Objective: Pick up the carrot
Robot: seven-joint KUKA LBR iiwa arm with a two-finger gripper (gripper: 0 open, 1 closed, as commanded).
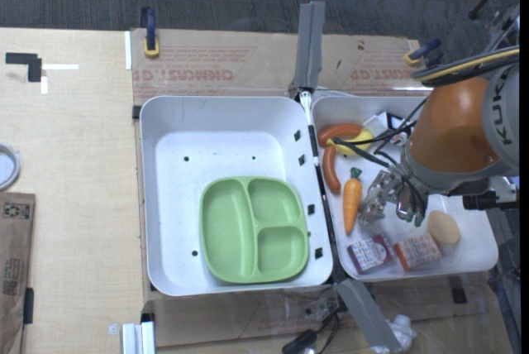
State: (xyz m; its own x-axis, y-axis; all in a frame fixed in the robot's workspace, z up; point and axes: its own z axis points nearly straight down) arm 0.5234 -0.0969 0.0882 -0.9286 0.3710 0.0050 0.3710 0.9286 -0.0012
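At the far left of the table (74, 145) lie a roll of tape (7, 169) and a brown paper bag (15, 257). The left bin (165, 129) holds a green divided plate (253, 228), lying flat in its lower half. In the right bin (479, 261) the carrot (352, 199) lies near the left wall, leafy end pointing away from the camera, just beside a red sausage (331, 169) and a banana (351, 141). The pincer (388, 199) hangs just right of the carrot, not gripping it; I cannot tell whether it is released or clenched. Below it lie two packets (369, 253) (418, 249), and an egg (444, 228) to their right.
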